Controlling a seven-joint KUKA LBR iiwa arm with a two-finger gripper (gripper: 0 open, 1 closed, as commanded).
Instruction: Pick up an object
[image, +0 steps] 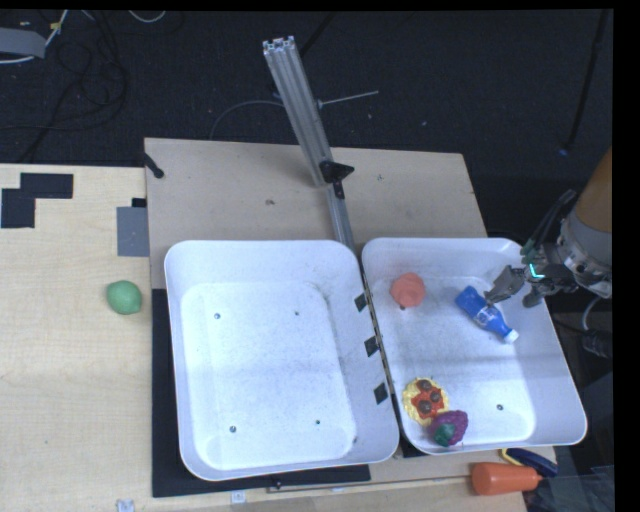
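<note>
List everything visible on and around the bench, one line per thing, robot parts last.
left bin: one, white, left half of the bench.
right bin: one, white, beside the left bin.
blue bottle: one, blue with a pale cap, lying in the right bin's upper right part.
pink ball: one, salmon pink, right bin, upper left.
yellow toy: one, yellow with dark red spots, right bin, near the front edge.
magenta toy: one, magenta and green, right bin, touching the yellow toy.
green ball: one, green, on the wooden surface left of the bins.
orange object: one, orange, outside the right bin's front edge.
metal rail: one, grey, slanting behind the bins.
gripper: one, dark, just above the blue bottle's upper end.
arm: one, grey, entering from the right.
</note>
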